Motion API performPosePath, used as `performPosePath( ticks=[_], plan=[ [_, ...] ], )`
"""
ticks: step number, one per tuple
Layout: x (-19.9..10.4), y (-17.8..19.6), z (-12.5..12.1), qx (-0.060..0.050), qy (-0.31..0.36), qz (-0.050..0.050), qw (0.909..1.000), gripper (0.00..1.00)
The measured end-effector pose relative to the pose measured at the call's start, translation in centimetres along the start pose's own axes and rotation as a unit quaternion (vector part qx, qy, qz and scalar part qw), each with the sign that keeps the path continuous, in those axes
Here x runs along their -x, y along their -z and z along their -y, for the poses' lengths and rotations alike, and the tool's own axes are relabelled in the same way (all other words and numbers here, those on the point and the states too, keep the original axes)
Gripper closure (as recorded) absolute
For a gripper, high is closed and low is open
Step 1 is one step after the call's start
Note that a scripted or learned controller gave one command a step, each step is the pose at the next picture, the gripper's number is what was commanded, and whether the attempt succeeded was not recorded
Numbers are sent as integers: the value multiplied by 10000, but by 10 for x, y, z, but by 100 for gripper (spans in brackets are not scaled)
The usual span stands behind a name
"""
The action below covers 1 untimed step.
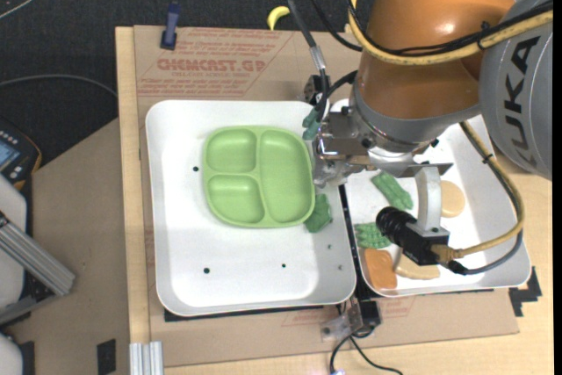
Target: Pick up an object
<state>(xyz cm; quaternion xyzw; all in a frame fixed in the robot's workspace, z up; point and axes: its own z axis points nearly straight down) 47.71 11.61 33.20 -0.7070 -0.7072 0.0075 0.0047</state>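
Gripper (327,169) low over the seam between the left bin (176,263) and the right bin (481,228), mostly masked by the arm (430,13) and its wrist hardware. Whether it is parted or closed on anything cannot be made out, and nothing can be seen in its hold.

Nearest candidate is the dark green piece (318,213). It lies in the left bin, just below the gripper, touching or nearly touching the right edge of the green plate (259,176). A second small green bit (309,122) sits at the plate's upper right, close under the wrist.

Across the divider, in the right bin: a green pod (387,187), a ridged green piece (369,234), an orange slice (379,270) and a pale round (453,199), all crowded together.

Risks, as judged:
- The dark green piece is small and pressed against the plate, so a closing grip could catch the plate rim instead, or push the piece under it.
- The bin walls meet right at the seam, and a descent slightly off line would land on the wall.
- The right-bin items touch one another, so a grab there may drag a neighbour or slip off.
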Motion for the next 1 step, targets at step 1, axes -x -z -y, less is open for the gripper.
performPosePath(
  ticks=[1],
  plan=[
    [65,104,-1,148,-35,-22,9999,100]
  ],
)
